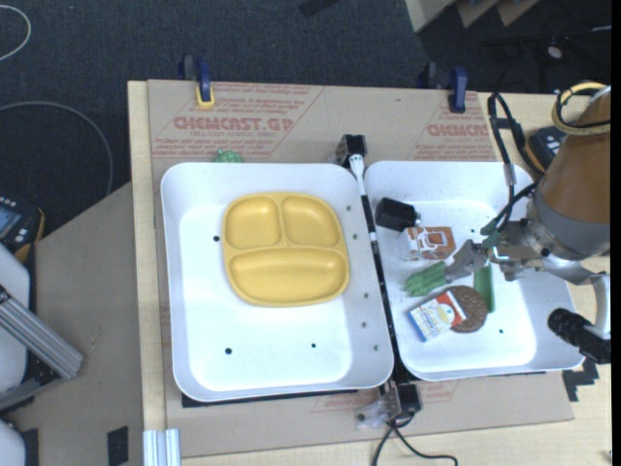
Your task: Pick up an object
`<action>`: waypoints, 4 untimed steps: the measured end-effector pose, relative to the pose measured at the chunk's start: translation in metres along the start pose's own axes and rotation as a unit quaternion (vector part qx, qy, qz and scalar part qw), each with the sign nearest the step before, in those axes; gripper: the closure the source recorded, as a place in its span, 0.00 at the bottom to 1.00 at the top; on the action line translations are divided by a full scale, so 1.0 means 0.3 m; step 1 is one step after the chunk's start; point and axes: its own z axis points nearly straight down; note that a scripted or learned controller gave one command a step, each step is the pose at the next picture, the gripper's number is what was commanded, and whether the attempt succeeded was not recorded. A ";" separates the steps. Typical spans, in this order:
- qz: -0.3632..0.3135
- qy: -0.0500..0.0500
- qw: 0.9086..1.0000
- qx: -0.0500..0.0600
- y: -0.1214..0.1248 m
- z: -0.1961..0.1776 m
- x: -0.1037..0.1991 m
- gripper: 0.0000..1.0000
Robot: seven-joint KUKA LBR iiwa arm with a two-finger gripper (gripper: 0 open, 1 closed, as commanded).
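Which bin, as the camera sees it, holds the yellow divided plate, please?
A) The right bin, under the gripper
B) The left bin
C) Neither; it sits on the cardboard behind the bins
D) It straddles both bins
B: the yellow divided plate lies flat inside the left bin, while the gripper is over the right bin among the small items there.

plate (286,249) in left bin (194,338), clutter (441,280) right bin (427,178)
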 end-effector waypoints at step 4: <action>-0.001 0.000 1.000 -0.002 0.069 -0.275 0.442 1.00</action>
